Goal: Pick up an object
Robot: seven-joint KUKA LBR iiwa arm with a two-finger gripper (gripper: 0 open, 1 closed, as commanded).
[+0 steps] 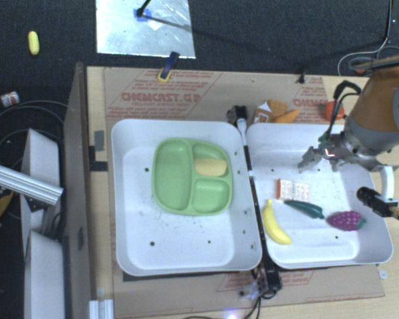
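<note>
**Q:** Camera view: what is the layout?

**A:** Two shallow white bins sit side by side on the table (186,88). The left bin (136,198) holds a green divided plate (179,178). A yellow lump of food (211,167) lies in the plate's upper right compartment. The right bin (372,244) holds four loose items.

**Q:** List the items in the right bin and their positions.

**A:** A banana (275,223) lies near the bin's left wall, toward the front. A small white and red packet (293,191) lies just above and to the right of the banana. A dark green vegetable (305,209) lies just below the packet, tilted, between the banana and a bunch of purple grapes (346,220). The grapes rest toward the bin's front right. All four items lie flat on the bin floor.

**Q:** Where is the arm?

**A:** It reaches in from the right. The orange band (379,95) shows above the grey wrist, over the right bin's upper right part.

**Q:** State of the pincer?

**A:** The pincer (324,159) is over the upper middle of the right bin, above the packet and apart from it. Its fingers are spread, with nothing between them. None of the items is in contact with it.

**Q:** Anything beyond the bins?

**A:** An orange object (287,115) lies on the table behind the right bin.
</note>
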